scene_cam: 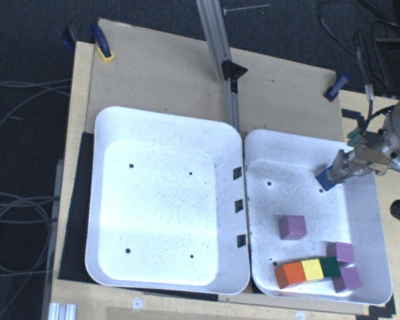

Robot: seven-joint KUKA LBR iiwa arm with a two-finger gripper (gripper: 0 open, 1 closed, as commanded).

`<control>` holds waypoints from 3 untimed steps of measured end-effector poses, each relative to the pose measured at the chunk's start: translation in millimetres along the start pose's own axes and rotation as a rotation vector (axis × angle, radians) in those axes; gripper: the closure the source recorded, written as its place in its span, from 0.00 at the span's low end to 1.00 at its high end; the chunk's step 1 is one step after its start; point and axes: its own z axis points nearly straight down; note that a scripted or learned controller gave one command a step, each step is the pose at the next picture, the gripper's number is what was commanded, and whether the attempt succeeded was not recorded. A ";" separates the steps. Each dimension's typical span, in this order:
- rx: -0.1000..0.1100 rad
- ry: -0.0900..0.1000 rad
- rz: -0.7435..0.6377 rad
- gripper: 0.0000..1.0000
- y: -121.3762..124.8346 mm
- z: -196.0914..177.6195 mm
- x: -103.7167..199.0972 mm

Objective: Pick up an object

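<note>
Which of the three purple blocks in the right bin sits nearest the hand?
The lone purple cube mid-bin; the other two purple blocks sit by the multicoloured bar, farther from the hand.

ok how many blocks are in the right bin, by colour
purple: 3
orange: 1
yellow: 1
green: 1
blue: 1, at the gripper tip near the far wall
total: 7
The orange, yellow and green ones sit touching in a row.
</note>
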 end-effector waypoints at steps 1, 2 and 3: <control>0.002 0.001 -0.001 1.00 -9.1 12.0 52.6; 0.001 0.001 -0.002 1.00 -10.5 12.8 105.2; 0.001 0.001 -0.002 1.00 -15.7 9.7 155.0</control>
